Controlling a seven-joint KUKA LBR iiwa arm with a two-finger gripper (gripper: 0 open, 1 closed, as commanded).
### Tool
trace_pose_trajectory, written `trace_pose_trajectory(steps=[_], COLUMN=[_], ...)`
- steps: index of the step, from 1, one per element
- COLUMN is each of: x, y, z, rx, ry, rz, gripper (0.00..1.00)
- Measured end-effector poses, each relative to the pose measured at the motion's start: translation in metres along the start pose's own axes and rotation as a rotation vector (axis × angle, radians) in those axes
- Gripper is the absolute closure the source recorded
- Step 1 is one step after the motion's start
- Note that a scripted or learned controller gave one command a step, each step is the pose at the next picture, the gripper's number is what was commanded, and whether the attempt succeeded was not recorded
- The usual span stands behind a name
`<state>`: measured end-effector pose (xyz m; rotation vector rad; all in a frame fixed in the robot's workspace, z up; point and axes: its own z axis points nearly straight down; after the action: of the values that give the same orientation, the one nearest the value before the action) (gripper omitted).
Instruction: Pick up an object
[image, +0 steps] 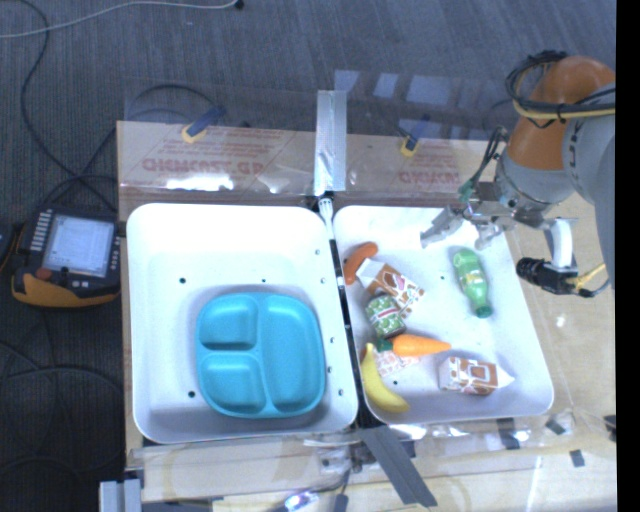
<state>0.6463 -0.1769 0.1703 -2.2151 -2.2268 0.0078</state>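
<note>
bright, even light; slight softness

Two white bins sit side by side: the left bin (150, 300) and the right bin (525, 330). The left one has one blue divided tray (262, 352). The right one has seven things: one green bottle (470, 281), one banana (381, 385), one carrot (420, 346), one sausage (359, 259), one green can (385, 315), and two small printed cartons (398, 285) (470, 375).
</note>
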Motion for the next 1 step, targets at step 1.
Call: trace_pose_trajectory(steps=[1], x=[-0.0335], y=[0.0218], z=[0.0756], rx=[0.002], ry=[0.012], rz=[-0.093], gripper=[0.00])
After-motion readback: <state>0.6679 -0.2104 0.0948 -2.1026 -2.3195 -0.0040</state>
